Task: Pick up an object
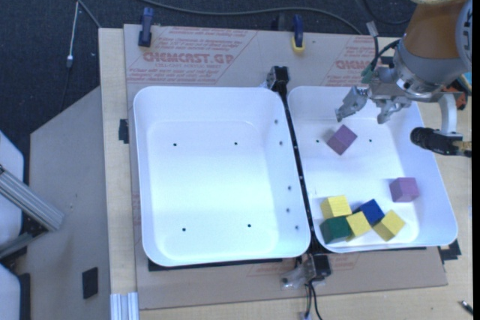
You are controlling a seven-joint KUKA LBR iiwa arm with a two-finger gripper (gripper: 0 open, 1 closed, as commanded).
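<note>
Currently, the pick is not yet done: the gripper (369, 107) hangs over the far part of the right bin (442, 195), fingers spread apart with nothing between them. Nearest below it lies a purple cube (343, 139) — a likely target, just beside the fingertips. Descent, closure and lift remain. The cube sits rotated, corners toward the bin walls — no long axis.

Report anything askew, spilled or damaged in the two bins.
Nothing stands out. All the blocks lie inside the right bin: a purple block below the open gripper, another purple block, and a yellow, green and blue cluster.
</note>
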